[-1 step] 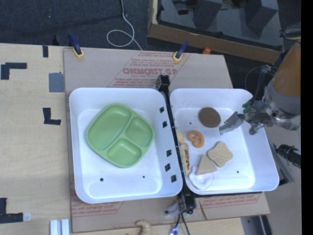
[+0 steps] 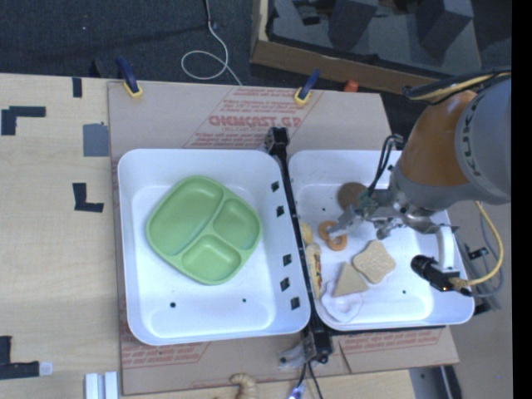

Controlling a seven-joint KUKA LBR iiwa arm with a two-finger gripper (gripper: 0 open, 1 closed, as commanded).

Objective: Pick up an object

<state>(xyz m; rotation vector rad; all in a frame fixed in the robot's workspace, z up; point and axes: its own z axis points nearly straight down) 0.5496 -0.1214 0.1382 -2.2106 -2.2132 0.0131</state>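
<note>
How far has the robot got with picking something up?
Done: the arm has reached into the right bin, and the gripper sits low beside the small orange ring. In hand: nothing visibly between its fingers. Left: grabbing and lifting; the bread slice and the ring lie on the bin floor, and the green plate lies in the left bin.

Pale wood desk (image 2: 50, 248) w/ cardboard sheet (image 2: 241, 115) clipped at far edge; dark carpet (image 2: 100, 19) beyond, white cable (image 2: 208, 56) looped on it.

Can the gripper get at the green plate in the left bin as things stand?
Probably yes. The green plate lies alone and uncovered in the left bin, nothing on it. The gripper hangs over the right bin and would have to cross the divider.
</note>
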